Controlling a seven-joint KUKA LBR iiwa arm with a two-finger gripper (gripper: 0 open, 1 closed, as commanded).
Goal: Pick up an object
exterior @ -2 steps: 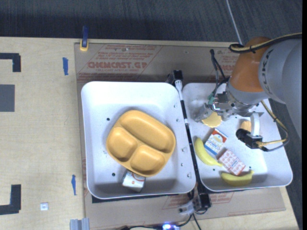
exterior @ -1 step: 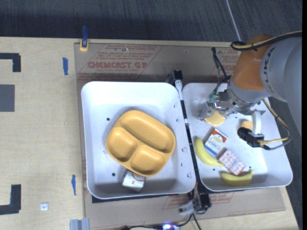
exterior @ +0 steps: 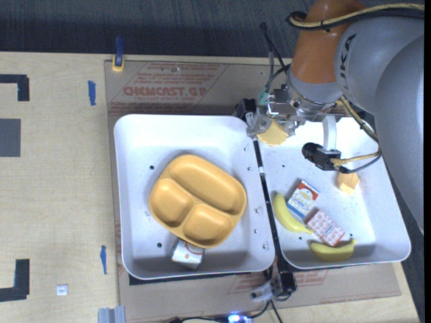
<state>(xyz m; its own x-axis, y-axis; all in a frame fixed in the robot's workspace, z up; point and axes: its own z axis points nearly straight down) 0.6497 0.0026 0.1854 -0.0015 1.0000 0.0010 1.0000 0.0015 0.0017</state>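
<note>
While the gripper (exterior: 273, 121) hangs over the far-left corner of the right bin (exterior: 377, 247), a pale yellow wedge-shaped object (exterior: 274, 134) sits directly beneath it, touching or just under the fingers, whose opening cannot be told; the cardboard sheet (exterior: 168, 89) reads roughly "CHEMCAST".

Left bin (exterior: 128, 180) holds a divided plate (exterior: 196, 199); right bin (exterior: 387, 231) holds two bananas (exterior: 289, 217), perhaps cartons (exterior: 316, 214).

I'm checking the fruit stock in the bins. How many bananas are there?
2, both in the right bin: one banana beside the divider, the other banana along the near wall. More could be hidden under the arm.
</note>
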